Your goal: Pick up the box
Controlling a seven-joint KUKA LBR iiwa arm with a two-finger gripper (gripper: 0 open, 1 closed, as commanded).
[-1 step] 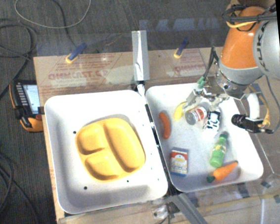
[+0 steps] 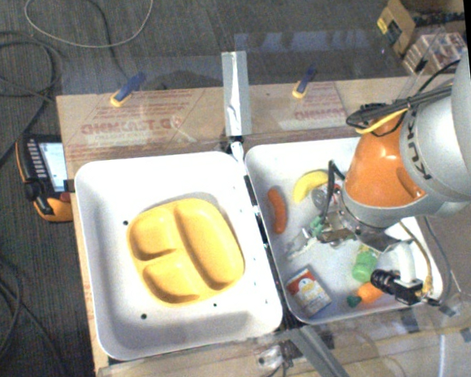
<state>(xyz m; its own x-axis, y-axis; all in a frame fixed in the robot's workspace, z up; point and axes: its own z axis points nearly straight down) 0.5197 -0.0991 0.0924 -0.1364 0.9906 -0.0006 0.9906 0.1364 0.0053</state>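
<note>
Grey-and-orange arm [image 2: 400,158] reaching in from right, claw [image 2: 330,230] low over the right bin [image 2: 259,160], near its middle. Fingers mostly hidden under the wrist, open or closed: cannot tell. Nothing visibly held. Just above the claw, yellow banana [image 2: 306,186], partly covered by the arm. Left of the claw and a bit up, orange-red sausage-shaped item [image 2: 279,208] lying lengthwise near the bin's left wall. Below-left of the claw, box [image 2: 308,291], small, flat, red and white picture on top, lying near the bin's front edge, apart from the claw. Below-right of the claw, green item [image 2: 363,264], and just under that an orange carrot-like piece [image 2: 362,296]. Far left of the claw, left bin [image 2: 93,190] with yellow three-compartment tray [image 2: 187,249] lying in its middle. Further left, off the bench, orange-and-black handheld controller [image 2: 43,177] on the dark floor.
</note>
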